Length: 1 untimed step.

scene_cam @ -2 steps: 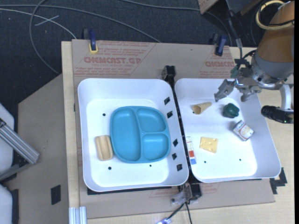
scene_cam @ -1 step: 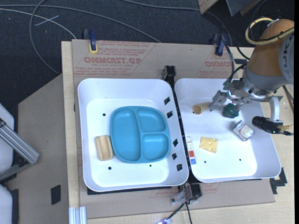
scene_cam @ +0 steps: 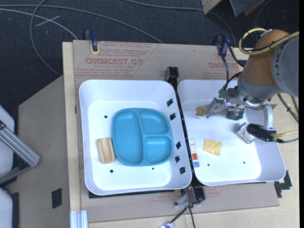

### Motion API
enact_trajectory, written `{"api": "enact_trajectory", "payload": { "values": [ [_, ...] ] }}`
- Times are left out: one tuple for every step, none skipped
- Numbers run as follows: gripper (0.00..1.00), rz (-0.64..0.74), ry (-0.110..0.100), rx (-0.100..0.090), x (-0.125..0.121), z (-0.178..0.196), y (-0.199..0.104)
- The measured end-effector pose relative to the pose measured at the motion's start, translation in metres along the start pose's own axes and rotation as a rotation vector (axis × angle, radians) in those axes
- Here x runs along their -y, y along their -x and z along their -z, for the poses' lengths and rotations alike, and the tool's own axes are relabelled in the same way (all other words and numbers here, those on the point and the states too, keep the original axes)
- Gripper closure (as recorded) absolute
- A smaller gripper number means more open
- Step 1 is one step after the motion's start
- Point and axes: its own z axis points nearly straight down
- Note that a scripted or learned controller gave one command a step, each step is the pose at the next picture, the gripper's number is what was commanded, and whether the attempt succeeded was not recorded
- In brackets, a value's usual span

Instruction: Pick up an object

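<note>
The tabletop (scene_cam: 57,122), a brown board with red print, carries two shallow white bins side by side. The left bin (scene_cam: 90,127) lies well to the left of the claw, and the right bin (scene_cam: 266,170) is the one the claw hangs over, near its far edge. The grey arm (scene_cam: 278,65), with its orange band, comes in from the right and ends at the claw (scene_cam: 216,107), which sits low over the right bin's floor; whether it is open or closed cannot be told from this angle. Far to the claw's left, in the left bin, rests a blue divided plate (scene_cam: 141,136), with a tan bread-like block (scene_cam: 105,150) touching its left rim. In the right bin, a yellow wedge (scene_cam: 212,147) lies near the claw, toward the camera. A small tan nugget (scene_cam: 201,111) lies just beside the claw's tip, on its left.
</note>
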Motion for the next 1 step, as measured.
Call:
{"api": "enact_trajectory", "payload": {
  "values": [
    [0.0,0.0,0.0,0.0,-0.0001,-0.0296,-0.0006]
  ]
}}
